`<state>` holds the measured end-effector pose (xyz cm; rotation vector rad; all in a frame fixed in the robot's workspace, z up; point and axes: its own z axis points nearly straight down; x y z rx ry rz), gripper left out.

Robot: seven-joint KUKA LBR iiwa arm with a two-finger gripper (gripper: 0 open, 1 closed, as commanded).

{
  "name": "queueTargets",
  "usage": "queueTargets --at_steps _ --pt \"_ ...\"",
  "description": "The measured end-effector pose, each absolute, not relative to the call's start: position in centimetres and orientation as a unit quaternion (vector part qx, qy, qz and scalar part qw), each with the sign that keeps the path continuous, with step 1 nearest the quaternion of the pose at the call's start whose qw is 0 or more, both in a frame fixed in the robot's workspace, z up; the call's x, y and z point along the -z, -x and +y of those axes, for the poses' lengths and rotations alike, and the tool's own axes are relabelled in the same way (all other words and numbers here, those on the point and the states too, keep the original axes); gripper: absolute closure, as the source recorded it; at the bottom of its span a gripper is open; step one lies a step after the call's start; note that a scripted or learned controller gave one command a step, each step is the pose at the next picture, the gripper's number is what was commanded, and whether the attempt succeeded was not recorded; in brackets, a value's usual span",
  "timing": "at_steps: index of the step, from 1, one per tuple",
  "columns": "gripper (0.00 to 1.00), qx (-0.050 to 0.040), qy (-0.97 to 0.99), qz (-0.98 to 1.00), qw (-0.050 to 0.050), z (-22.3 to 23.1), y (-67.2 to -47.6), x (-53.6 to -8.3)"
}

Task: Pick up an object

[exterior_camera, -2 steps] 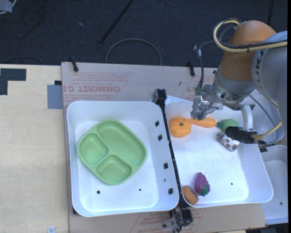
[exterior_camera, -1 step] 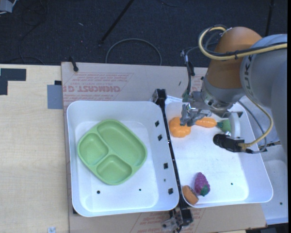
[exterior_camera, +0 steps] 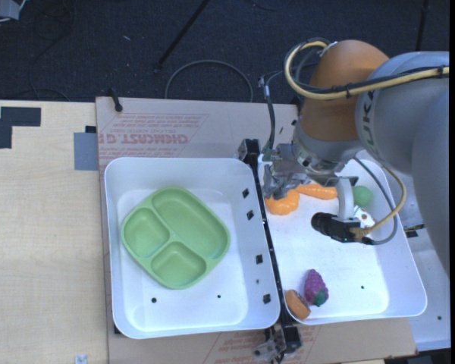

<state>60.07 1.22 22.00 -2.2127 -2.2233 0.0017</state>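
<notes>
Position of the orange toy (exterior_camera: 284, 203): upper-left corner of the right bin (exterior_camera: 364, 271), just beside the wall shared with the left bin (exterior_camera: 212, 294). The gripper (exterior_camera: 279, 182) sits directly over the toy's upper edge. Contact cannot be told, nor whether the tool is spread or pressed together. A green ball (exterior_camera: 362, 196) lies near, toward the view's right. A purple grape bunch (exterior_camera: 315, 287) and an orange-rimmed piece (exterior_camera: 296, 303) touch at this bin's lower-left corner. The left bin holds one item — a green divided plate (exterior_camera: 174, 237).
</notes>
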Motion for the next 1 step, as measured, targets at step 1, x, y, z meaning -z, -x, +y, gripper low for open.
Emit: queueTargets --at_steps 1 --pt "1.00 -0.0009 0.705 -0.709 0.003 6.97 -58.42 -22.93"
